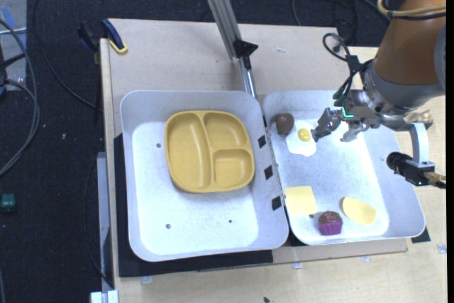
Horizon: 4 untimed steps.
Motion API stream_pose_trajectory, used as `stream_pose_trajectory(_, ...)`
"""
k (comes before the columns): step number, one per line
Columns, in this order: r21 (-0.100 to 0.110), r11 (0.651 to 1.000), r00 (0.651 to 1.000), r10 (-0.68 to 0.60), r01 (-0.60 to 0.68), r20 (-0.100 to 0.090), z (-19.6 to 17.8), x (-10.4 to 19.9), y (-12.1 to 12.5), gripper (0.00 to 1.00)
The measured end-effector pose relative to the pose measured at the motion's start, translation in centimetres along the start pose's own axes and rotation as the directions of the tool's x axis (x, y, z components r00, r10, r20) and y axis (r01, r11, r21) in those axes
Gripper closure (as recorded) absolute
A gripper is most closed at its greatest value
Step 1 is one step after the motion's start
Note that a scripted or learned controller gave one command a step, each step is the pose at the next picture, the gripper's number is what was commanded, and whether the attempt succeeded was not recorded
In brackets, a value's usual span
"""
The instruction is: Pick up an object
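The right bin (369,174) holds several small food toys. A brown ball (284,123) lies at its far left corner, with a fried egg (302,140) just beside it. Nearer the front are a pale yellow square slice (300,199), a purple cupcake (330,222) and a yellow oval piece (359,210). My gripper (338,125) hangs over the far part of this bin, a little right of the fried egg. Its two dark fingers stand apart with nothing between them.
The left bin (142,216) carries a yellow divided plate (210,150). A slanted metal pole (221,3) runs down to the gap between the bins. The arm's orange band (418,7) and grey wrist loom over the right bin's far right corner.
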<state>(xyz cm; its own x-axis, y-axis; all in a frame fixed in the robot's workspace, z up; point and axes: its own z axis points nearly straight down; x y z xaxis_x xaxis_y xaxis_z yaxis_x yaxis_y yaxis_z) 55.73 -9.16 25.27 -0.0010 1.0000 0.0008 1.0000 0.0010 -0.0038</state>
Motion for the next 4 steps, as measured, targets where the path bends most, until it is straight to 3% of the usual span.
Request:
stream_pose_trajectory(1,-0.003,1.000,1.000,0.000,0.000,0.001,-0.1,0.0,0.1,0.00)
stream_pose_trajectory(3,0.003,1.000,1.000,0.003,-0.003,0.000,11.4,-1.4,-0.6,0.00)
stream_pose_trajectory(4,-0.007,1.000,1.000,0.002,-0.002,0.002,16.1,-1.4,-0.5,0.00)
